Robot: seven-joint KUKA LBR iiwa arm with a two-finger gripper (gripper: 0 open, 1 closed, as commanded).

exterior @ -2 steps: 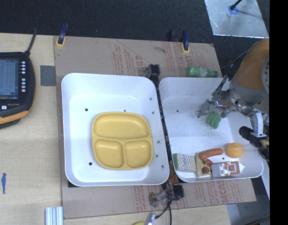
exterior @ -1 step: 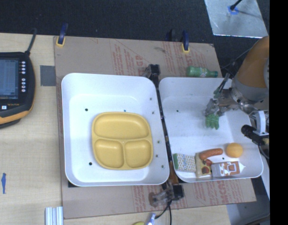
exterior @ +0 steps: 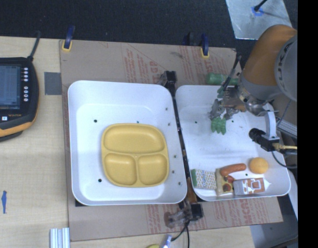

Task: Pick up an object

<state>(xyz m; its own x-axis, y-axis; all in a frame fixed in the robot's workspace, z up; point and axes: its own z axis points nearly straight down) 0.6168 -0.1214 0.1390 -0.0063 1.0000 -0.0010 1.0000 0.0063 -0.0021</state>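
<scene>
My gripper (exterior: 221, 113) hangs over the upper middle of the right bin (exterior: 200, 138), reaching in from the right under the orange band of the arm. A small green object (exterior: 219, 126) lies on the bin floor directly at the gripper's tip; whether it is touched or gripped cannot be made out. Along the bin's near edge lie a sausage (exterior: 232, 169), an orange ball (exterior: 259, 165), a small carton (exterior: 250, 186) and a patterned packet (exterior: 203, 179).
The left bin (exterior: 81, 138) holds a yellow divided plate (exterior: 134, 154). Another green item (exterior: 215, 78) sits just beyond the right bin's far rim. A teach pendant (exterior: 11, 97) rests on the bench at far left. A black cable and plug (exterior: 262, 137) hang by the arm.
</scene>
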